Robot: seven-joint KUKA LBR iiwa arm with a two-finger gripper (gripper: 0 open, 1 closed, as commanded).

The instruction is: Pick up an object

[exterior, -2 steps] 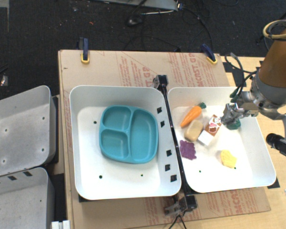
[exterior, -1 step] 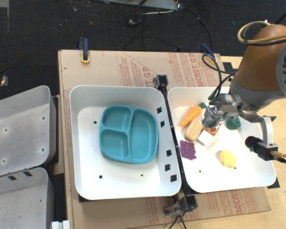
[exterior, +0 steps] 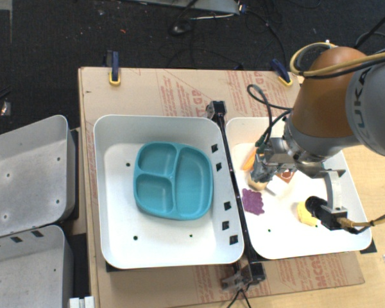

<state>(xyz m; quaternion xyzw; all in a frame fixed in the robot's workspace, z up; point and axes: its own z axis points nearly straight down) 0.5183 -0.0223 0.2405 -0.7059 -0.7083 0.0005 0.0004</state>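
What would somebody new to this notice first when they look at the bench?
Most striking is the teal divided plate, lying alone in the middle of the left bin. Next comes the grey and orange arm reaching in from the right, its gripper down among the small things in the right bin: an orange piece at its left, a purple object near the bin's left wall, and a yellow object further right.
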